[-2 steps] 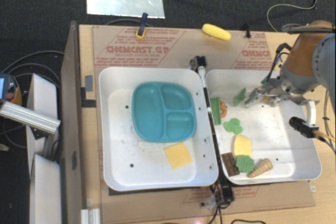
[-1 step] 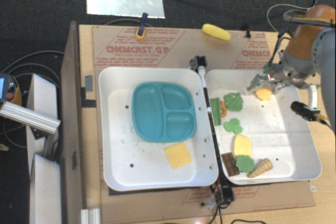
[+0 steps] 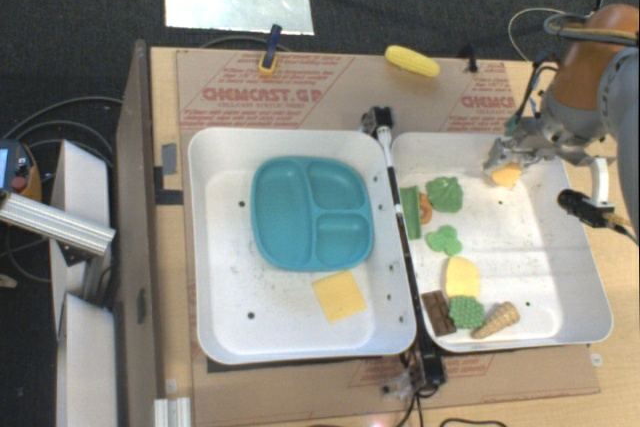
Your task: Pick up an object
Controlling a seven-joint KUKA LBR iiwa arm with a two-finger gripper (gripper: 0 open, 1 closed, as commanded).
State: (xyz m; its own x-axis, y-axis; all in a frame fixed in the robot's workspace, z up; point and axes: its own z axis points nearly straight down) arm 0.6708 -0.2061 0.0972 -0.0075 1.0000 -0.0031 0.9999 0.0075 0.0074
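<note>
Camera view looks down on the right white bin [image 3: 580, 305], where the tool [image 3: 512, 158] hovers at the bin's far right corner, directly over a small orange-yellow toy piece [image 3: 507, 177]. Whether the tool is open, closed or gripping cannot be told. To pick well, centre over the piece and descend straight, avoiding the bin's wall. Red print on the desk's cardboard sheet [image 3: 300, 95], behind the bin, reads "CHEMCAST".

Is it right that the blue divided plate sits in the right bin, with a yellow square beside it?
Not quite. The camera view shows the blue divided plate in the left bin, not the right one. The yellow square does lie beside it, just in front of the plate in that same bin.
</note>
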